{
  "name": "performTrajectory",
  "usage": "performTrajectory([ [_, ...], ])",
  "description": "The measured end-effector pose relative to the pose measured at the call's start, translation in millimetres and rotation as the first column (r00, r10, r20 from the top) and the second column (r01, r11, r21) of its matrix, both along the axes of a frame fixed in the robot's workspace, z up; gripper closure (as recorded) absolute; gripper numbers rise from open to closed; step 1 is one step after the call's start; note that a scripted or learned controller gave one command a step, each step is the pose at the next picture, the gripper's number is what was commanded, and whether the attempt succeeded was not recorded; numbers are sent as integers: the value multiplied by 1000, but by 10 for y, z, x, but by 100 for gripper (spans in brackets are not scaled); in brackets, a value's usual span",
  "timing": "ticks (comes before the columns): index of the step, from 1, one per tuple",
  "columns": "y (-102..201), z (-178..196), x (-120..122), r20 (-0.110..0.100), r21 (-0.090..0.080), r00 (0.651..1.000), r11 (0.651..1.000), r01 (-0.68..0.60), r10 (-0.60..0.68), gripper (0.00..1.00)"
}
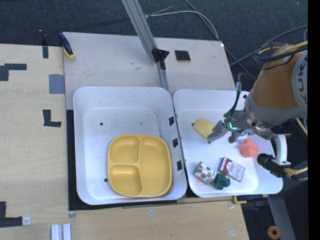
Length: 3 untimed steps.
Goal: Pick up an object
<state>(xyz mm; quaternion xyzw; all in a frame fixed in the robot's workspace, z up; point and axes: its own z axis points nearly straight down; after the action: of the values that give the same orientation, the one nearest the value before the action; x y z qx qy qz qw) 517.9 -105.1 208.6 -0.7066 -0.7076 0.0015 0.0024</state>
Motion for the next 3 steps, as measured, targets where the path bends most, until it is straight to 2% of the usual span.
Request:
performTrajectory([
  [1, 0, 12, 8, 3, 0, 1000, 1000, 0, 0, 0],
  [3, 72, -894, 45, -1, -1, 1000, 1000, 0, 0, 0],
])
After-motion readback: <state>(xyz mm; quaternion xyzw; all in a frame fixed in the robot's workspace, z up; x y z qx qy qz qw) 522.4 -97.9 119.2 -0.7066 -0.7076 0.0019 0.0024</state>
